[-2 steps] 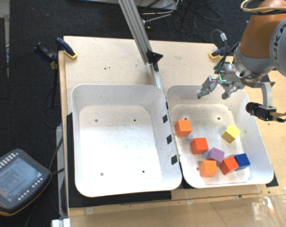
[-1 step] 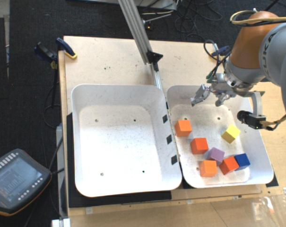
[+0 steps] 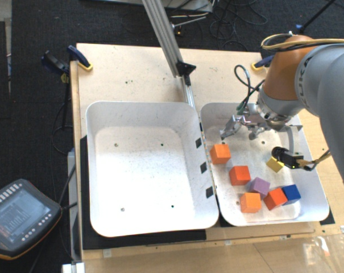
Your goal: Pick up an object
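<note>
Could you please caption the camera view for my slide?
Grey arm's tool hovers over right bin holding colored blocks, near an orange block.

arm (image 3: 322,78) cut off at right edge

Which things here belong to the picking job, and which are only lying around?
For the job:
gripper
right bin
orange blocks
purple block
blue block
yellow block

Lying about:
left bin
teach pendant
clamps
cables
</note>
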Tool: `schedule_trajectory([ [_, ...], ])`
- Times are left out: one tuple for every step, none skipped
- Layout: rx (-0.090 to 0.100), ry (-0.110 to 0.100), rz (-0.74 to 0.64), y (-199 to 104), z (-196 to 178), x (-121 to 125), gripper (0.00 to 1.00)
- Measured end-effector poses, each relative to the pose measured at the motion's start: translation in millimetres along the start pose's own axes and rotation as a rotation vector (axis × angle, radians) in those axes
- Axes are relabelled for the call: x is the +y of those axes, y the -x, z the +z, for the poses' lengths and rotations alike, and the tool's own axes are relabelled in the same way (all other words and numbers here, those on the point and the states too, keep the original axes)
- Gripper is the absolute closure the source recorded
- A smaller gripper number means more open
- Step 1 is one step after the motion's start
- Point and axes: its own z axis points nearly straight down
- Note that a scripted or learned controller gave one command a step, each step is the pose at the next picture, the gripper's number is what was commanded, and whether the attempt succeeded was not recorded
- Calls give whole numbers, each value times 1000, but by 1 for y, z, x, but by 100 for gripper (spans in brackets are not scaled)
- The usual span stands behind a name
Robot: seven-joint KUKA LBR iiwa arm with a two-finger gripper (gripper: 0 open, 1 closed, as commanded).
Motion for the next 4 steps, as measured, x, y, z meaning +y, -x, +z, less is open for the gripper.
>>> schedule_trajectory([
  [-1,4,0,-1,25,0,0],
  [-1,9,0,-1,13,1,100],
  [-2,11,1,5,-34,-3,100],
  [-2,13,-2,5,-85,-2,100],
])
